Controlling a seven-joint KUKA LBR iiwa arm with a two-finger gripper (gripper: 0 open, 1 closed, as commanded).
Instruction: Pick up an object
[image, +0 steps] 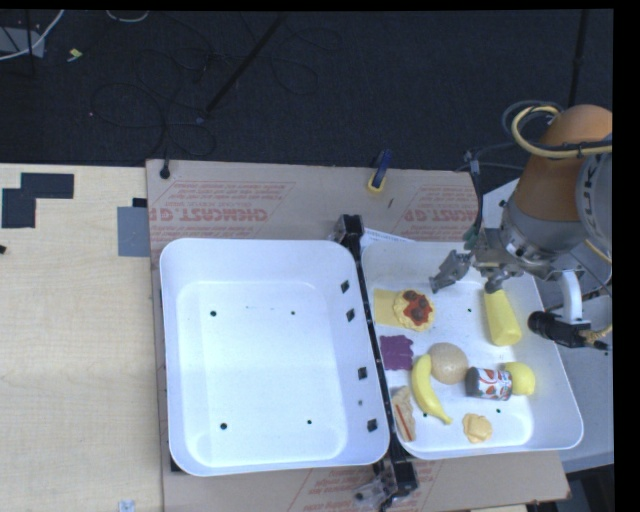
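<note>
Camera view: jaws of gripper (478, 262) spread open, gripping nothing, above right bin (560, 425). Just beside, yellow block (501, 317) flat in right bin, long axis near-vertical in frame, top end toward gripper. Banana (427, 389) lower.

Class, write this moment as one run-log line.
arm: over right bin | gripper: open, holding nothing | nearest: yellow block | banana: untouched

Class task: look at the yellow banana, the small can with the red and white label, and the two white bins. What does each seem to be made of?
Yellow curved banana: likely moulded plastic; evenly coloured, smooth skin.
Small can with a red and white label: probably metal with a printed wrap; too small to confirm.
Two shallow white bins: seemingly thin moulded plastic; rounded corners, smooth surface with a faint sheen.
</note>
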